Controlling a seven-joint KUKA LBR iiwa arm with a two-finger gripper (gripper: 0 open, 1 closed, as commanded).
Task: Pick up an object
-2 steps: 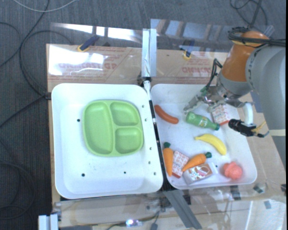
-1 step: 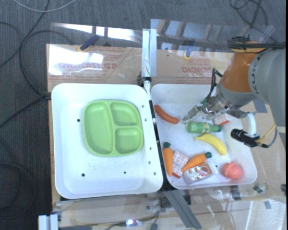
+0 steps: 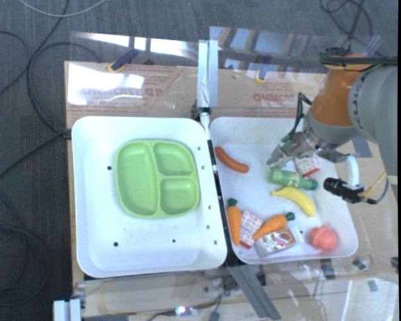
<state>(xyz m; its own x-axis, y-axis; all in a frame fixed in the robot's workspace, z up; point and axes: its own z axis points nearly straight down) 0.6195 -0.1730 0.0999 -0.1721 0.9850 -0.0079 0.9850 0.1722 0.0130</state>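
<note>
Right bin: two carrots, one banana (end effector grip unclear).

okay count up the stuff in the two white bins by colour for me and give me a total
Green: 2, the divided plate in the left bin and the bottle in the right.
Orange: 3, the sausage and two carrots.
Yellow: 1, the banana.
Pink-red: 1, the lumpy piece.
Red-and-white packets: 3.
Total: 10
</note>
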